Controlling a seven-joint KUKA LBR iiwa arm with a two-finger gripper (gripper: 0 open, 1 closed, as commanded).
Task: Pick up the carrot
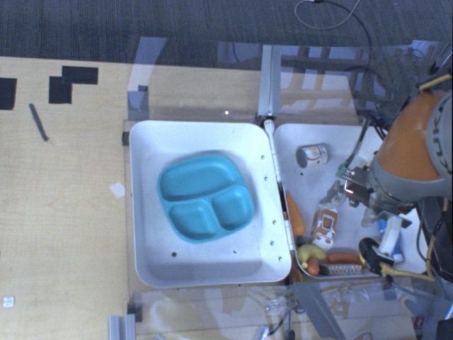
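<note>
The carrot (296,217) is a slim orange piece lying lengthwise against the left wall of the right bin (322,137), toward its front. My gripper (345,188) hangs over the middle of that bin, to the right of the carrot and a little farther back. It is apart from the carrot, and nothing shows in its grasp. The grey wrist and orange band (414,144) cover the bin's right side.
In the right bin lie a small can (312,154) at the back, a brown-and-white packet (325,226), a yellow-green fruit (309,254), a red sausage (345,258) and a blue-white bottle (391,236). The left bin (148,253) holds a blue divided plate (205,197).
</note>
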